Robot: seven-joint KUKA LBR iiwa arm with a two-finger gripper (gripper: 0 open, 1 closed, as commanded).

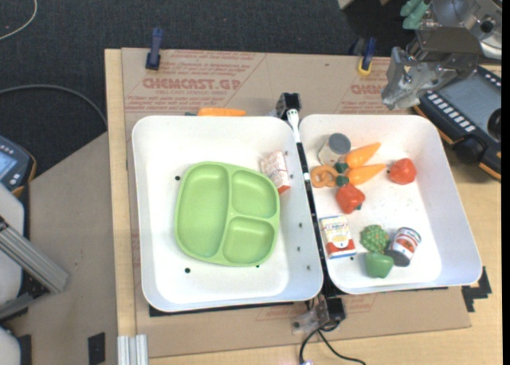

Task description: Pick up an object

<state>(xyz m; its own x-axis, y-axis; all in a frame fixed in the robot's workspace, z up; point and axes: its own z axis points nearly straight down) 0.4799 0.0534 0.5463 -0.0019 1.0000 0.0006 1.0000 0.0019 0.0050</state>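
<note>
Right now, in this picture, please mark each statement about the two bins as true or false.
1. The green plate lies in the left bin. True.
2. The gripper holds a carrot. False: it hangs above the right bin's far edge, apart from every object.
3. Two carrots lie in the right bin. True.
4. The broccoli sits on the green plate. False: it lies in the right bin.

Both white bins looked of smooth, faintly glossy plastic, and the green divided plate of matt plastic. The board beneath appeared as printed brown cardboard. The gripper at the bench's far right corner was finished in dull grey metal.
</note>
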